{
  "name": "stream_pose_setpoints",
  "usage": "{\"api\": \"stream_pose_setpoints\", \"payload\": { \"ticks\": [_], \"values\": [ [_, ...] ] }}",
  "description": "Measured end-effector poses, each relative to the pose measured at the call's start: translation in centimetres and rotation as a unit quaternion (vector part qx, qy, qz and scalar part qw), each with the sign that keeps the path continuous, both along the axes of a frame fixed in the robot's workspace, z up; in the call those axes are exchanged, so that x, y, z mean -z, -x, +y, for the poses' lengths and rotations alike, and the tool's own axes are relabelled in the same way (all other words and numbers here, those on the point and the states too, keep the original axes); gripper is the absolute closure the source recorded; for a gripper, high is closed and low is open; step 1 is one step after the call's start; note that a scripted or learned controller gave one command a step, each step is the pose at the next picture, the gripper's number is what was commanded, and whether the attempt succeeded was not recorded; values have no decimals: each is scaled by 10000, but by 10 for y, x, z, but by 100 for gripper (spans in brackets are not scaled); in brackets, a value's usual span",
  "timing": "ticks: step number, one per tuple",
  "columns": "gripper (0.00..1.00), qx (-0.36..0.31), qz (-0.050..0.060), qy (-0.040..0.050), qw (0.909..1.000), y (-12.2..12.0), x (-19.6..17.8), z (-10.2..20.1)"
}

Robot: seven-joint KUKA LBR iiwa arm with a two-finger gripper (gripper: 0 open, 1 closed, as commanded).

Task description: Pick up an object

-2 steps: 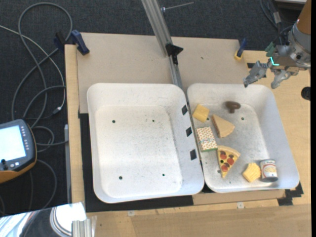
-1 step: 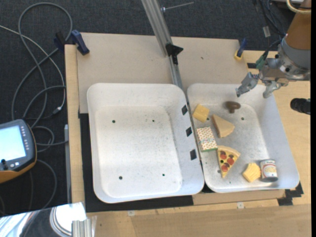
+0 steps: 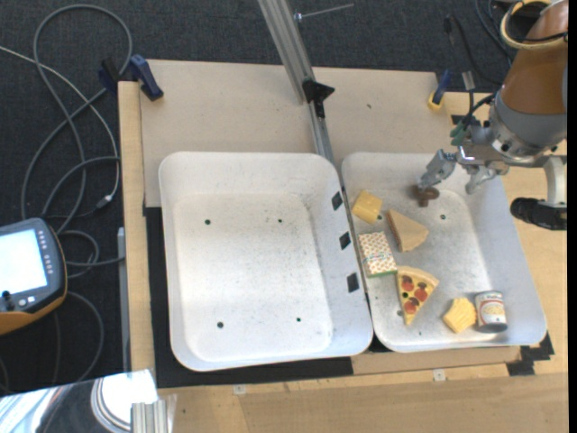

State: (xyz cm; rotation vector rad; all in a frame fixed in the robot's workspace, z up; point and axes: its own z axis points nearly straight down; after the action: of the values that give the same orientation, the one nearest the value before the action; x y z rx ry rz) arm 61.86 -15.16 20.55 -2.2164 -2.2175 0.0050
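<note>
My gripper (image 3: 453,180) hangs over the far part of the right bin (image 3: 505,260), its two fingers spread open with nothing between them. A small dark brown object (image 3: 425,193) lies on the bin floor right at the tip of the left finger (image 3: 438,166). Nearer the camera lie a yellow cheese block (image 3: 367,207), a tan wedge (image 3: 408,231), a patterned flat square (image 3: 377,253), a pizza slice (image 3: 415,292), a yellow chunk (image 3: 459,314) and a small can (image 3: 491,309).
The left bin (image 3: 180,188) sits beside the right one. A slanted metal pole (image 3: 288,43) crosses above the gap between the bins. Blue clamps (image 3: 144,78) grip the bench's far corners. A handheld pendant (image 3: 22,273) lies off the bench at the left.
</note>
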Motion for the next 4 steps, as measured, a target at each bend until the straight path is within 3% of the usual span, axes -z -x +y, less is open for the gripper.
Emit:
{"api": "stream_pose_setpoints", "payload": {
  "ticks": [1,2,4],
  "values": [
    [0,4,3,-1,10000,9,47,3],
    [100,0,-44,8,10000,7,32,3],
    [100,-8,-76,22,10000,4,-67,2]
  ]
}}
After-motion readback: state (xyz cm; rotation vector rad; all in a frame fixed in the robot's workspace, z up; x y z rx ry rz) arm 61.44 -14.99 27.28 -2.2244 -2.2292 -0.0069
